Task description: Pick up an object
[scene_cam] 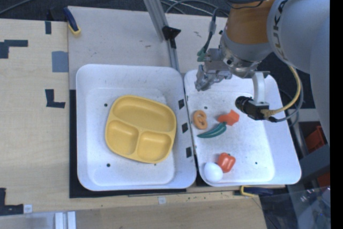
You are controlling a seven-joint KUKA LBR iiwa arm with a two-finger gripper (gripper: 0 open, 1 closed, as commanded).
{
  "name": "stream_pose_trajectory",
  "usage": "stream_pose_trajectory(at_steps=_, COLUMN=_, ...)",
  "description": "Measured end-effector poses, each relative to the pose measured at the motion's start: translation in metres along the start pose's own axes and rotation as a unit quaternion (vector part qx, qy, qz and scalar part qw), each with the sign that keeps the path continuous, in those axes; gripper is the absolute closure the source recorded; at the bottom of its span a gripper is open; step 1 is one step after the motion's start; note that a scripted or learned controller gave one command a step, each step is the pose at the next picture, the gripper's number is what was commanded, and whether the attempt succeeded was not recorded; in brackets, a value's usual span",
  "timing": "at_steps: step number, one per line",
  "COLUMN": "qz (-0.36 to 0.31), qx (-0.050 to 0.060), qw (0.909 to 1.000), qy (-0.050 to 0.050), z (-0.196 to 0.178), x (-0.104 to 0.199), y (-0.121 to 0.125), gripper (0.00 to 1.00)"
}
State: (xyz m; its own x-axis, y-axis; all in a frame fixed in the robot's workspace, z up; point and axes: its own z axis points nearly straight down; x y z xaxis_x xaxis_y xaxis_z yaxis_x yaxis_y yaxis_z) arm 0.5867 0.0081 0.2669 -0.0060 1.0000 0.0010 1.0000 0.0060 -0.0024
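The grey two-finger gripper (204, 82) is hovering at the right white bin's (284, 161) far-left corner, apparently carrying nothing. The small orange ridged plastic piece (200, 119) is lying near the left wall; probably light, stiff, best pinched across its middle

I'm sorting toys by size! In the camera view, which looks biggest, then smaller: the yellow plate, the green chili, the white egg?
1. Yellow plate, by far the biggest, in the left bin.
2. Green chili, long and thin.
3. White egg, smallest, though rounder than the chili, so these two look close.
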Motion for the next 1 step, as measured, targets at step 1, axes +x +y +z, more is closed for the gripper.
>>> stream_pose_trajectory(at_steps=1, qz=0.0, qx=0.001, qw=1.0, qy=0.0, z=0.0232, x=0.0466, y=-0.0048, gripper=1.0)
